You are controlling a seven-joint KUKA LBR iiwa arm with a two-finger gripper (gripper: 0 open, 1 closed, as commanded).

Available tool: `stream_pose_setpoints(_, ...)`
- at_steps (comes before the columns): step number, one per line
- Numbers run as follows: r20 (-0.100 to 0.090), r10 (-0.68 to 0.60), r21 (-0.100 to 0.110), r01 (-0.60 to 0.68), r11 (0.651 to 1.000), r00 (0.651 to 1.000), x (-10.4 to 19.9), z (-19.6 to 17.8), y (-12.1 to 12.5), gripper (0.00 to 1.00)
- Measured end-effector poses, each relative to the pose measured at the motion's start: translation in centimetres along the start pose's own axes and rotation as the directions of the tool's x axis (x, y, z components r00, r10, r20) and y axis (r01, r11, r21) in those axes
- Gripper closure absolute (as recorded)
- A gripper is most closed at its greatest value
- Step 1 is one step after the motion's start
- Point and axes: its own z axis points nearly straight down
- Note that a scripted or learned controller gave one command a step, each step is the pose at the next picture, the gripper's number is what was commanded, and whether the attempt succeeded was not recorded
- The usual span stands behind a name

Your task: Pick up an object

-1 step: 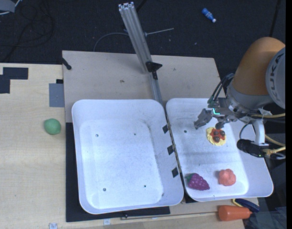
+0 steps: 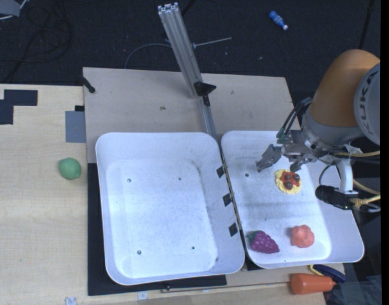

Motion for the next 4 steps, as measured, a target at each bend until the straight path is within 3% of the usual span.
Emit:
stream_pose_setpoints(2, 0.0, 0.0, 0.0, 0.0, 1.0, 1.0, 0.1, 10.3, -0.8, 0.0)
stream_pose_setpoints(3, 0.0, 0.003, -0.003, -0.003, 1.0, 1.0, 0.0, 9.1, -0.8, 1.0)
stream_pose_setpoints(4, 0.001, 0.002, -0.005, -0.002, 1.0, 1.0, -0.6, 3.1, -1.1, 1.0)
